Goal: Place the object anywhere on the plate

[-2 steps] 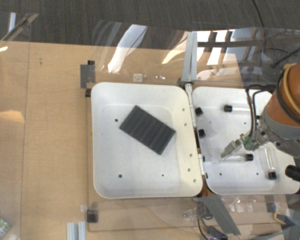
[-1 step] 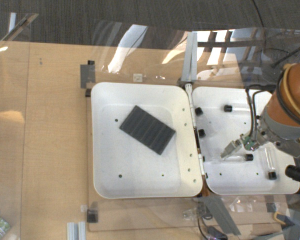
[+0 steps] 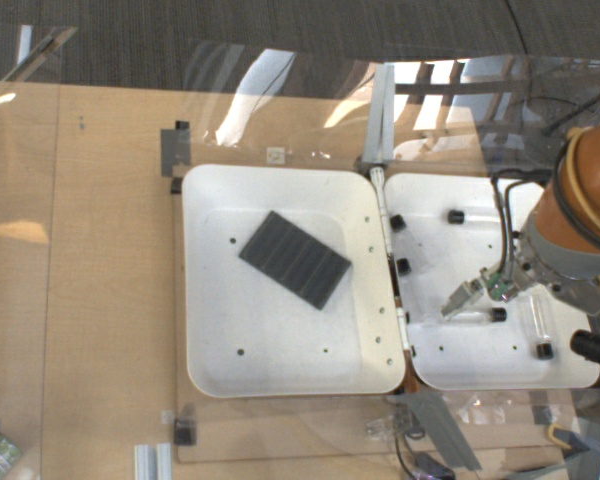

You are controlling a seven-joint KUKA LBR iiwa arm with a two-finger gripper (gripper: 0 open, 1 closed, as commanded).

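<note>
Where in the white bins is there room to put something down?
Left bin: bare floor all around the dark plate, widest along the near wall and the left wall. Right bin: crowded, with the gripper, the arm and small black pieces over it; only its near-left corner looks free.

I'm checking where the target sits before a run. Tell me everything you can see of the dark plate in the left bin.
The dark plate is a flat, dark grey rectangle with faint parallel ridges running along its top; it looks like matte plastic or rubber. It lies flat on the floor of the left bin, slightly above centre, turned at a diagonal to the bin's walls. Nothing rests on it, and it touches only the bin floor, apart from every wall.
</note>
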